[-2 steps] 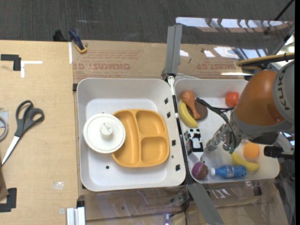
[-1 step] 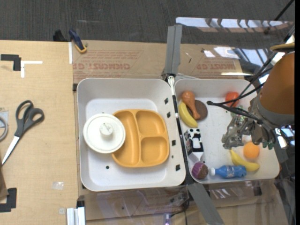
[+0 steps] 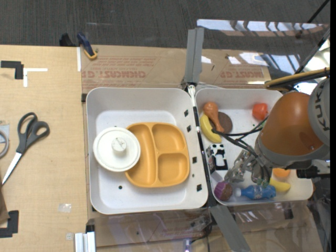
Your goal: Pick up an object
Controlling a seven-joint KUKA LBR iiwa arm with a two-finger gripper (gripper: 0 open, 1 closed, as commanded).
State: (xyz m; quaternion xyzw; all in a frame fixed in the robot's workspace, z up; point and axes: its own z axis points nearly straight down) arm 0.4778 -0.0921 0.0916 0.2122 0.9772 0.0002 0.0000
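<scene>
The arm [image 3: 294,127] reaches in from the right of the frame and hangs low over the right bin [image 3: 239,100], its gripper [image 3: 247,169] down among the small things gathered in that bin's lower part. Whether the claw is open or closed cannot be told, since the metal at its tip blurs into the clutter beneath it. Nothing can be seen caught in it, so the step in hand looks like the descent or the reach for a grasp, not the lift. Nearest to it lie a purple round toy [image 3: 222,191] at the lower left of the bin, a blue object [image 3: 258,193] just beside that, and a yellow piece [image 3: 281,186] further right. A banana [image 3: 209,128], a brown drumstick [image 3: 211,109] and a red ball [image 3: 260,111] sit well apart in the upper part. The left bin [image 3: 100,193] holds a yellow divided plate [image 3: 163,154] and a white lid [image 3: 116,148]. The next move probably calls for settling on one toy, closing squarely on it and rising straight, without dragging neighbours along.
</scene>
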